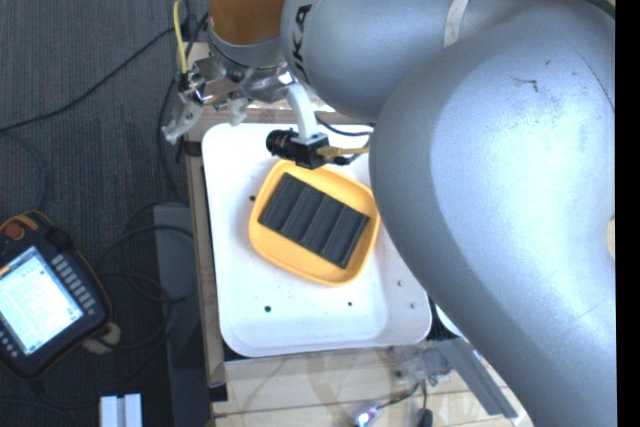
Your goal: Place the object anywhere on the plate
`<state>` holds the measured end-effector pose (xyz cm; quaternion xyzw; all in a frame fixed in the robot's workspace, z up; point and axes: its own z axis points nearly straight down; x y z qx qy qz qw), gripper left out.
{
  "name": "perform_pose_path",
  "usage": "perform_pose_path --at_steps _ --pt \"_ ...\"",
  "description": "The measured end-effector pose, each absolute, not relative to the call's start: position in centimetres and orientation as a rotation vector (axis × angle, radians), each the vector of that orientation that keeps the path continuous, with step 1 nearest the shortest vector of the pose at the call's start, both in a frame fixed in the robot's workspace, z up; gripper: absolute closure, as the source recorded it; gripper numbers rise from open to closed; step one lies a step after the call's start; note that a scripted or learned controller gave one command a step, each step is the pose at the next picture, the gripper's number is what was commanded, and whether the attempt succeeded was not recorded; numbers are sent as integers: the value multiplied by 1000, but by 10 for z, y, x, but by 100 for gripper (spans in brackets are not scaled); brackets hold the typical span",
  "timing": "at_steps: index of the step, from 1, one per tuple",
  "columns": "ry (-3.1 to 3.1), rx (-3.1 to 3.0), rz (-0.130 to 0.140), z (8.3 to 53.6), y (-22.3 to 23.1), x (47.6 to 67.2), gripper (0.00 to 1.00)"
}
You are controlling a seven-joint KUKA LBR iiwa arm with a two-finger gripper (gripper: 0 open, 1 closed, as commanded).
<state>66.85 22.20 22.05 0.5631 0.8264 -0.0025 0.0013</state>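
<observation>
- Pincer [188, 113] hangs at the shallow white bin's [235, 295] top-left corner; how far open it is cannot be told.
- Dark grey ribbed rectangular block [315, 218] lies flat on the yellow rounded-square plate [300, 267], below-right of the pincer, apart.
- Its long axis slants down-right, away from the pincer.
- Grey arm [480, 165] covers the bin's right side.

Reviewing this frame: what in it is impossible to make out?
All in the camera view:
- white bin: its right side is covered by the arm.
- yellow plate: its right rim meets the arm's outline and may run under it.
- end effector: small and cluttered by cables, so its state is unclear.
- pendant screen: the text is too small to read.
</observation>
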Motion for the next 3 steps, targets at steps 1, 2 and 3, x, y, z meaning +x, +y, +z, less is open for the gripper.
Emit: perform_pose_path --at_steps 1,2,3 --pt "2531 1865 -2 227 222 668 0" --pt "2515 1887 -3 227 215 667 0" --pt "2524 1874 0 262 226 668 0"
